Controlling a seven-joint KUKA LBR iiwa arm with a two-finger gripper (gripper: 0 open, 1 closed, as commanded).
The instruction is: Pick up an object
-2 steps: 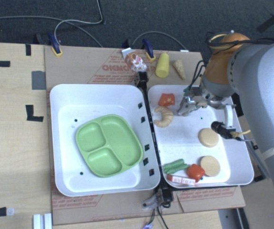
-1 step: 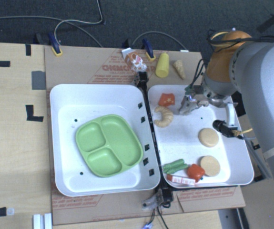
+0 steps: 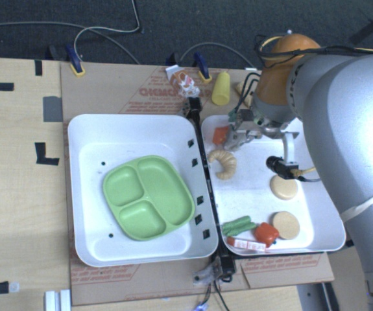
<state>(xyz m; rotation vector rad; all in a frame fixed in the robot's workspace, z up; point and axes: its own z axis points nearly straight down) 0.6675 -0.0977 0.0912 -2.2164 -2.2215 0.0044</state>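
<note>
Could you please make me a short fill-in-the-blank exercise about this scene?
1. The green tray lies in the ____ bin.
2. The tray has ____ compartments.
3. The croissant lies in the ____ bin.
4. The hand is above the ____ bin.

Missing words: left; three; right; right

Clearance and obstructions, two-bin bench

Left white bin (image 3: 82,173): a green three-compartment plastic tray (image 3: 148,197) fills the middle, open floor all round it. Right white bin (image 3: 325,235): a tan croissant-shaped pastry (image 3: 224,163) near the divider, two pale round biscuits (image 3: 285,206) to the right, and a green bean pod (image 3: 237,225) with a red tomato piece (image 3: 266,233) along the front; bare floor lies mid-bin between them.
</note>
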